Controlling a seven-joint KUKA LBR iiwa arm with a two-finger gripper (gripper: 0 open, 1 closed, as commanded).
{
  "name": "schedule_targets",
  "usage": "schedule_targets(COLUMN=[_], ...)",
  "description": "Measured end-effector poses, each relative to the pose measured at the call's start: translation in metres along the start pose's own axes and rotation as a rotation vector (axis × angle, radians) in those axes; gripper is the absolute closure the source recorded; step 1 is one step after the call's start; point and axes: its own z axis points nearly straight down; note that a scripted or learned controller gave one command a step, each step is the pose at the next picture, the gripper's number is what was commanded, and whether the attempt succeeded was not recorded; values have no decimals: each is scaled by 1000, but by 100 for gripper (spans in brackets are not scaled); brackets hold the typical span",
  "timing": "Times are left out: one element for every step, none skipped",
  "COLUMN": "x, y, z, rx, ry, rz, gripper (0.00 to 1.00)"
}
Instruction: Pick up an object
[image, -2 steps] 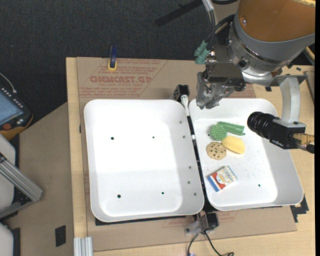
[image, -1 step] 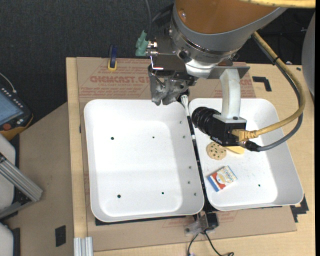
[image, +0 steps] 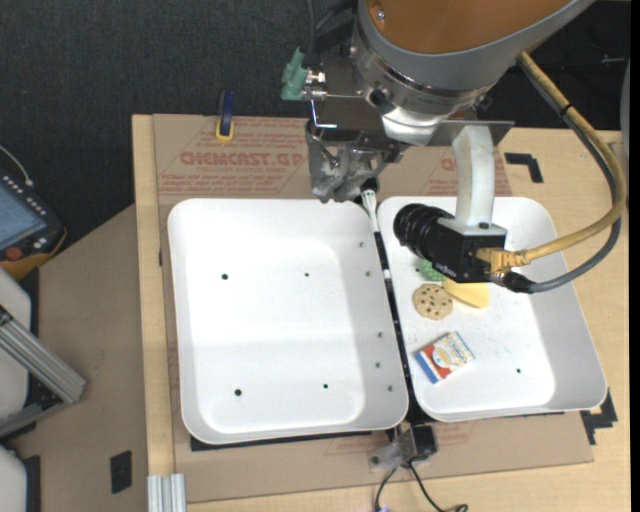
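Gripper (image: 345, 185) hangs over far edge between bins, finger state can't be told. Right bin (image: 560, 350) holds cookie (image: 432, 300), yellow piece (image: 470, 293), green item (image: 430, 269), small packet (image: 444, 357) nearer front.

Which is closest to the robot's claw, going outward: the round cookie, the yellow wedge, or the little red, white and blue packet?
Measured from the gripper at the bins' far edge:
1. Cookie, right bin, near the divider.
2. Yellow wedge, just right of the cookie; the two are nearly too close to call.
3. Packet, right bin, toward the front.
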Motion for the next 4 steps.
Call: schedule_targets(x=[1, 1, 2, 10], y=[0, 1, 1, 49], z=[-10, -21, -31, 64], rx=[-3, -5, -8, 16], ry=[1, 2, 4, -8], rz=[-1, -3, -3, 4], gripper=[100, 100, 100, 100])
